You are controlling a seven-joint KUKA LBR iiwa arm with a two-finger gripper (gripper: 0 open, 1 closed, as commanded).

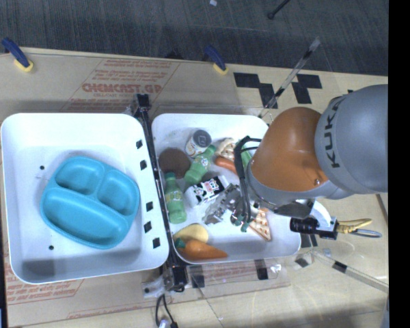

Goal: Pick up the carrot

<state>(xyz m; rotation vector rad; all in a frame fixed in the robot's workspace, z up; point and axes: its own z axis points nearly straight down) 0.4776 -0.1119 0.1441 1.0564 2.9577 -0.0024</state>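
The carrot [203,252] is orange and tapered. It lies flat along the near wall of the right bin [283,246], with its tip pointing right and a yellow fruit [193,234] touching its upper left side. My gripper [225,208] hangs over the middle of this bin, up and to the right of the carrot and apart from it. The arm's orange band [287,157] sits just behind it. A small black-and-white carton [206,188] lies by the gripper's left side.
The right bin also holds a brown ball [173,160], a tin can [199,141], a green bottle [174,198], a green piece [199,169], an orange piece [225,161] and a pizza slice [262,227]. A blue divided plate [91,200] lies in the left bin [17,135].
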